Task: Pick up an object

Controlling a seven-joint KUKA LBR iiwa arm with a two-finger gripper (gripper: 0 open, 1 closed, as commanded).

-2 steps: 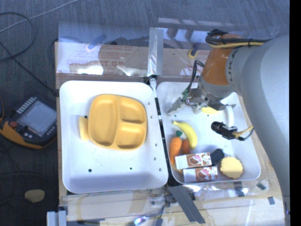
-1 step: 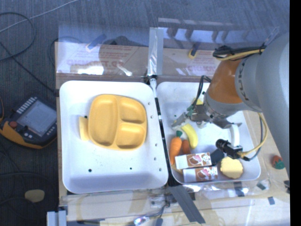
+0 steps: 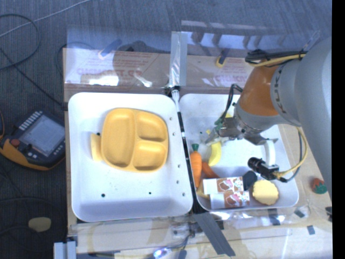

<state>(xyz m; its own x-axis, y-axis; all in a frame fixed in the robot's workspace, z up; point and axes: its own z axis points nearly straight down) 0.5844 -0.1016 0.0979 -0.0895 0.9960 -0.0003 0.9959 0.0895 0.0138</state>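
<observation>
Banana (image 3: 215, 154) lies just beneath the gripper (image 3: 220, 135) — finger spread can't be told.

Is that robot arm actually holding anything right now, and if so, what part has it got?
It cannot be told. The gripper is down in the right bin, just above the banana, but the view does not show anything held.

The arm (image 3: 310, 85) was a thick, smooth grey tube with rounded joints, and a broad orange band (image 3: 261, 88) with dark lettering wrapped it just above the wrist. Black and yellow cables (image 3: 272, 55) ran along its casing past the band. Below the band sat the dark metal end effector (image 3: 223, 128).
</observation>
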